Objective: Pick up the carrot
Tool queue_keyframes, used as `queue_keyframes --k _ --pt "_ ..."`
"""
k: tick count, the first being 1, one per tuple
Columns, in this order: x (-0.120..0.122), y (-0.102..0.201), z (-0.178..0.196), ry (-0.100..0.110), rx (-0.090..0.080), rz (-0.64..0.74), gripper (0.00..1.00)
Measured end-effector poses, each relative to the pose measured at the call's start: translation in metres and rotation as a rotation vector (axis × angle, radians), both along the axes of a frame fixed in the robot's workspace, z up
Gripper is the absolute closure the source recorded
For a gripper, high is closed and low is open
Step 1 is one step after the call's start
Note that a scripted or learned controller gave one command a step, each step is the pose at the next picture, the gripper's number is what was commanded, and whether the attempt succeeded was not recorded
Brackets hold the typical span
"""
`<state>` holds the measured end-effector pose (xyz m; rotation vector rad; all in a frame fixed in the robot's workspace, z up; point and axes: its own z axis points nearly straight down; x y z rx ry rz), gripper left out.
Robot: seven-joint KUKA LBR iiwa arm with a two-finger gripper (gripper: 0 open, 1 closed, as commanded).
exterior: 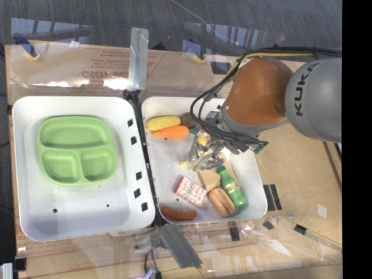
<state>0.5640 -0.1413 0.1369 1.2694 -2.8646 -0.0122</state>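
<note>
Lying carrot (171, 132): your target sits in the right bin (256, 182), touching the corn cob (163, 122).
Gripper (203, 156): just right of it, lower; grip state unreadable.

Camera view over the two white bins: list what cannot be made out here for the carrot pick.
- Two-finger gripper: the grey arm's orange band covers its base, so whether it is open or shut is unclear.
- Dark brown item behind the orange carrot: partly hidden by the arm's black cables, identity unclear.
- Small pink patterned box: print too small to read.
</note>
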Motion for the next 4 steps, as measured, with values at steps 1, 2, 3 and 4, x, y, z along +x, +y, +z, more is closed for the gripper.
queue_keyframes --k 1,2,3,4 --pt "0.003 0.001 0.005 -0.009 -0.002 0.002 0.0" --pt "0.076 0.006 -0.041 -0.022 -0.004 0.047 0.0" --pt "0.076 0.028 -0.04 -0.02 -0.005 -0.006 0.0" --pt "0.084 0.041 -0.042 -0.017 -0.003 0.396 0.0"
